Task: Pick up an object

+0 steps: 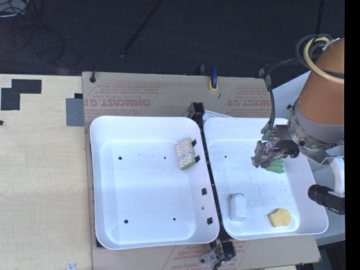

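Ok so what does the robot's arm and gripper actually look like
The arm is bulky and rounded, with a broad orange band above a grey wrist section. Black and pale cables loop near its top and run down its side. The gripper is small, dark grey metal, with some green showing at the tip.

Two white bins [107, 151] side by side, brown cardboard sheet [140, 97] beneath, pale wooden benchtop [39, 179]

Both bins [107, 151] look like smooth, slightly glossy white plastic. They sit on matt brown cardboard [169, 94] (red print on it), and the desk [39, 179] is pale, matt wood.
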Controlling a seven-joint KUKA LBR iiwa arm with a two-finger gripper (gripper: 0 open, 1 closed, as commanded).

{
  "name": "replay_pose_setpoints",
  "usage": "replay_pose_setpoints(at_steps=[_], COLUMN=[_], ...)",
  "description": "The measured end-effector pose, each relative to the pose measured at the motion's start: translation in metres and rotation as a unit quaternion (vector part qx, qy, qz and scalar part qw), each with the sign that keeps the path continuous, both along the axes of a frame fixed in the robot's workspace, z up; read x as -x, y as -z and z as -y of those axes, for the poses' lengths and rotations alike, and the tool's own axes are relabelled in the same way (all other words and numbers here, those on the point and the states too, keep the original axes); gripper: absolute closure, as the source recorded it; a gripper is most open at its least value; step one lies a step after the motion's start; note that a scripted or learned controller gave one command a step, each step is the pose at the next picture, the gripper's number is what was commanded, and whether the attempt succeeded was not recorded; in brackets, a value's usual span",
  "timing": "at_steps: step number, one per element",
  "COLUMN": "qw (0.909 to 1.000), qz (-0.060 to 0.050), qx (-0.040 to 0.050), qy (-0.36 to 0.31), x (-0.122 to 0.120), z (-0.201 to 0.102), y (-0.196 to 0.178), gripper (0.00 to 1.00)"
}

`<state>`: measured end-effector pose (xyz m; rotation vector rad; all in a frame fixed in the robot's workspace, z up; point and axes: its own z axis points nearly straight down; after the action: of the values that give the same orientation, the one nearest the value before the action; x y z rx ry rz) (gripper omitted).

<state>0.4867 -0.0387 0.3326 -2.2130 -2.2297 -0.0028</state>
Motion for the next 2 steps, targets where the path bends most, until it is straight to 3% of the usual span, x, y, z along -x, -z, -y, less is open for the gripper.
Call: replay_pose_setpoints(at_steps=[1,2], qw=[1.0000,1.0000], qz=[0.002,-0.003], qx=[-0.0001,0.0014], qy=[0.000,0.002], x=[-0.0030,-0.0027], z=[-0.0620,-0.0588], y=[-0.0752,-0.0804], gripper=[1.00,1.00])
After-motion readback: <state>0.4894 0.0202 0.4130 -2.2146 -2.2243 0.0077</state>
